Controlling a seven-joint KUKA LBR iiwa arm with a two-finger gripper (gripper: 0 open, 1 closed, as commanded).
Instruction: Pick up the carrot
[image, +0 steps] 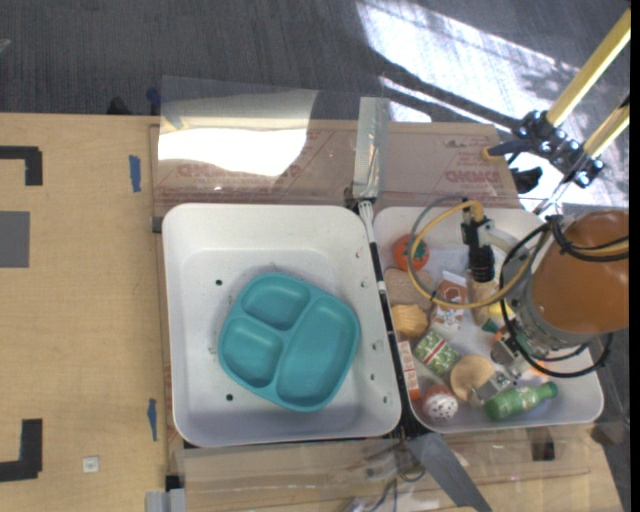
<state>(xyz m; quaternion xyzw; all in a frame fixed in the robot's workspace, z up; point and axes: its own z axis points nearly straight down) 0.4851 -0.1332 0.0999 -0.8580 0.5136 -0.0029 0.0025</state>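
An orange toy with a bit of green on it, which I take for the carrot (410, 252), lies at the far left of the right bin (590, 405), close to the wall between the bins. The arm, with its orange band (585, 270), reaches over the right side of that bin. My gripper (507, 362) hangs low over the toys near the bin's front, beside a tan round piece (470, 378) and above a green bottle (520, 400). It is well to the right of the carrot and nearer the front. The carrot is not between its fingers.
The left bin (190, 300) holds a teal divided plate (290, 340). Around the gripper lie a yellow-brown bread piece (408, 320), a green-and-white can (435, 352), a white-and-red ball (440, 405) and a small carton (450, 300). Black and yellow cables (478, 245) loop over the bin's middle.
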